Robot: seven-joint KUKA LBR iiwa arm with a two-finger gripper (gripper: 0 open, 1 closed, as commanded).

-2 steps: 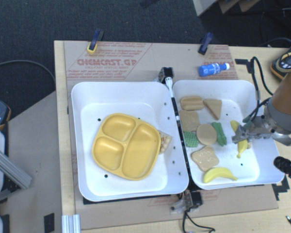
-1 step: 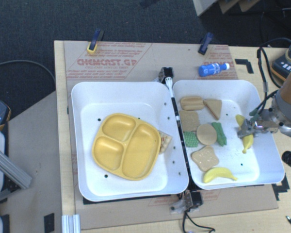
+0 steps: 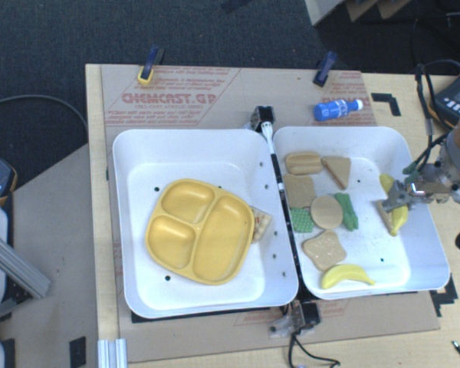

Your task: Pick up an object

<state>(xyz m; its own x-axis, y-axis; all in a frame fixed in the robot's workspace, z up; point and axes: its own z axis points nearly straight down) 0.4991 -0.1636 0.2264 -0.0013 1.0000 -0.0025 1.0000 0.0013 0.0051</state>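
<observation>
Right now I see my gripper point(image 3: 396, 203) low in the right bin point(image 3: 414, 271), near its right wall. Whether it is wide or narrow I cannot tell. A yellow banana-like piece point(image 3: 398, 220) sits right at the tips, touching or just beneath them; I can't confirm a hold. Left of the tips lie a green piece point(image 3: 347, 211), a round tan cookie point(image 3: 326, 212) and bread-shaped pieces point(image 3: 324, 249). Another banana point(image 3: 346, 276) lies below-left. Further left, the other bin holds a yellow divided plate point(image 3: 200, 230).
</observation>
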